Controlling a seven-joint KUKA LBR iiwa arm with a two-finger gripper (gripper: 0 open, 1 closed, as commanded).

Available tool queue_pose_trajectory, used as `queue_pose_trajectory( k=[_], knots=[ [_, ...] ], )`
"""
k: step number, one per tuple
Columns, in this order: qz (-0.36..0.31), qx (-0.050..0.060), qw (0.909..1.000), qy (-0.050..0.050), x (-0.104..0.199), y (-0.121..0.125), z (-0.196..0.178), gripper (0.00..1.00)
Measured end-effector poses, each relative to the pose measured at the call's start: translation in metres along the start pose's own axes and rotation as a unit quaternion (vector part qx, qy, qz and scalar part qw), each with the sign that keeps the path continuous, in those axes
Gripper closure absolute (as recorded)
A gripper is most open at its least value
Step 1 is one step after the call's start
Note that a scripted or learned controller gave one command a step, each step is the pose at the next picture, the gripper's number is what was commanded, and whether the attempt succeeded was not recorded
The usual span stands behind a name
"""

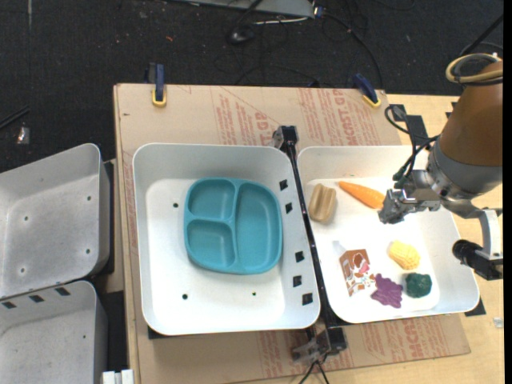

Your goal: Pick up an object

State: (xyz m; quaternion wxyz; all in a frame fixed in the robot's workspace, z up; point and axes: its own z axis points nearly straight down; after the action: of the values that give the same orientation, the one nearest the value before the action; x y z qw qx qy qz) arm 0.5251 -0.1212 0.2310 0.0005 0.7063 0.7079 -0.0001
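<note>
Gripper low over right bin, tip just right of orange carrot, possibly touching; fingers too dark to judge, cannot tell if apart. Yellow corn lies below, apart. Teal tray in left bin.

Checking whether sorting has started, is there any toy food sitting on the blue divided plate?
No, the blue divided plate in the left bin holds nothing; the carrot, corn and other toys all lie in the right bin.

Cardboard-topped bench, two white bins side by side
</note>
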Motion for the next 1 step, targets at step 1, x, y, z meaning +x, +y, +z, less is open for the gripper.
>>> queue_pose_trajectory(
  k=[1],
  knots=[
    [-0.002, 0.001, 1.0000, 0.001, 0.0439, -0.0010, -0.0008, 1.00]
  ],
)
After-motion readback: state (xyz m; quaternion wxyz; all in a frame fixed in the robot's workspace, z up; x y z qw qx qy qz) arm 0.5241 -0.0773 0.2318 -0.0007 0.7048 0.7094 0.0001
